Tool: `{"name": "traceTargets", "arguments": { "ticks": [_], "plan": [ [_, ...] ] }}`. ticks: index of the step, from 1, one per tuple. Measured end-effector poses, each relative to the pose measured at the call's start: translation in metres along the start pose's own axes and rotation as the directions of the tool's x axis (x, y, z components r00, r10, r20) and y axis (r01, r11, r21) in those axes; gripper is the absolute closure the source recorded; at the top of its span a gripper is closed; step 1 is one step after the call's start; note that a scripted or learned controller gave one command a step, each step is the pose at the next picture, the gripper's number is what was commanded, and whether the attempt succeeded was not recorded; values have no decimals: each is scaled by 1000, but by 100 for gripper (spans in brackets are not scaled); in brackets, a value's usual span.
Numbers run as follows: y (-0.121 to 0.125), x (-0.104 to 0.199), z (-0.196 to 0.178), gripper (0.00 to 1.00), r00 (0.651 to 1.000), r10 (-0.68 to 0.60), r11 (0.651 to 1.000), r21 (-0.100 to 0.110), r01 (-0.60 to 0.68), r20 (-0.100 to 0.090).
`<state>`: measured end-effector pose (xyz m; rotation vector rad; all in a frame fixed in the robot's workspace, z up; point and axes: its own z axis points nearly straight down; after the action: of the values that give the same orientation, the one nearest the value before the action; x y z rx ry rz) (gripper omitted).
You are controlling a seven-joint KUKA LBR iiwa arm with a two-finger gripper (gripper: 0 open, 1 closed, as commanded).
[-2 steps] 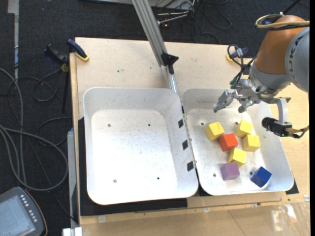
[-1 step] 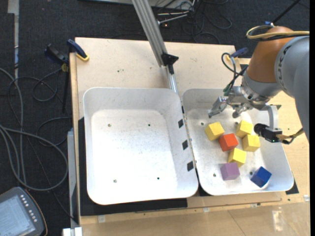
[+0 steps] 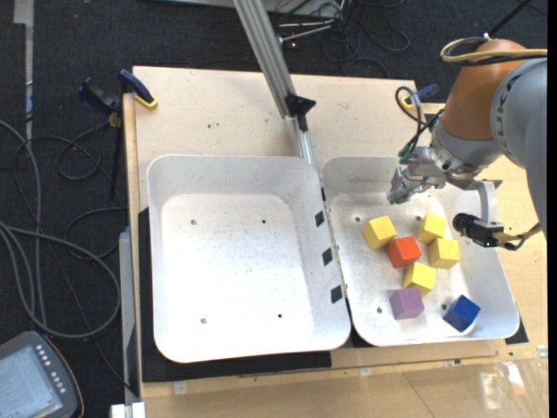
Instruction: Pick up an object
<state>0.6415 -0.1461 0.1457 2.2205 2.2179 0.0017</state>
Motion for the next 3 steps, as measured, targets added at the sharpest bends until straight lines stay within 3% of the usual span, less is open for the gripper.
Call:
{"name": "traceTargets", "arguments": {
  "ticks": [3],
  "plan": [
    [4, 4, -141, 100, 1000, -4, 1000, -3, 4, 0]
  ]
}}
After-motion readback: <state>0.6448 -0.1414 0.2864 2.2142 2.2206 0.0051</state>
